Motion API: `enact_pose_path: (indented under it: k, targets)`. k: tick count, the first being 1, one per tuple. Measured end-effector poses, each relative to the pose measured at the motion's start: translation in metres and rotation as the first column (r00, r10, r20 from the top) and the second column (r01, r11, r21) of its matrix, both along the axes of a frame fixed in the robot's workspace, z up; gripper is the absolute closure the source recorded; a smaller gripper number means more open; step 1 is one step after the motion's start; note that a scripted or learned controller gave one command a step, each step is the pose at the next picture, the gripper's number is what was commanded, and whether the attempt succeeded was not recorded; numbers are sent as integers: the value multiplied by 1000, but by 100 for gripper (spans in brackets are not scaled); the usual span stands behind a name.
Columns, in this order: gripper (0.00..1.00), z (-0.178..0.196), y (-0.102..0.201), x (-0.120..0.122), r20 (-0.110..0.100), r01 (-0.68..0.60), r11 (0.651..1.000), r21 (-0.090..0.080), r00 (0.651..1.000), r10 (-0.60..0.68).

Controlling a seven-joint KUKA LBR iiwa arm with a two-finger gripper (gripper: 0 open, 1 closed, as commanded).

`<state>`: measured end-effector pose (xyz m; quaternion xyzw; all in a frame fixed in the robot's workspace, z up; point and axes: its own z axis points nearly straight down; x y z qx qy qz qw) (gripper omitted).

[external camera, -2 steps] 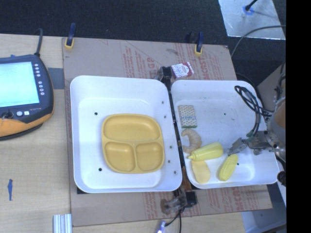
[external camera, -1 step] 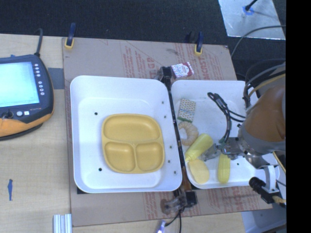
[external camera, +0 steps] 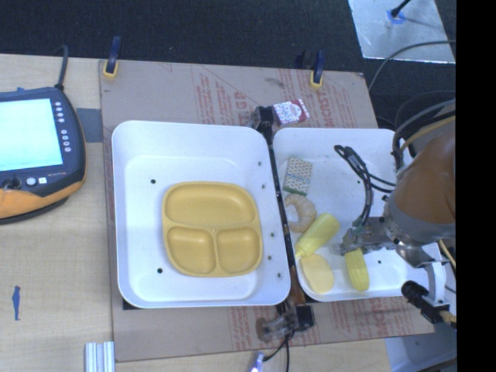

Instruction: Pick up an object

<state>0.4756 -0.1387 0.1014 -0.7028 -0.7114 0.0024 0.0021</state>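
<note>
- Two bins sat side by side on the bench: the left bin point(external camera: 132, 208) and the right bin point(external camera: 372, 142), their inner walls touching.
- A divided tray point(external camera: 211, 228) lay in the middle of the left bin.
- In the right bin, a small packet point(external camera: 297, 174) lay at the far left, by the shared wall.
- A ring-shaped piece point(external camera: 299, 208) lay just nearer than the packet.
- A bottle-shaped toy point(external camera: 316, 235) lay nearer still, touching the ring.
- A rounded piece point(external camera: 317, 273) lay at the near wall, left of a corn cob point(external camera: 356, 270).
- My gripper point(external camera: 358, 237) hung just beyond the corn cob.
- A handheld pendant point(external camera: 35, 149) rested on the bench, left of both bins.
- A small carton point(external camera: 289, 112) lay beyond the bins.
</note>
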Motion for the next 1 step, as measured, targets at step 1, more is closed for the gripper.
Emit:
enact_pose_path:
  k: [1]
  targets:
    - [100, 90, 86, 5, 3, 6, 1000, 1, 1000, -6]
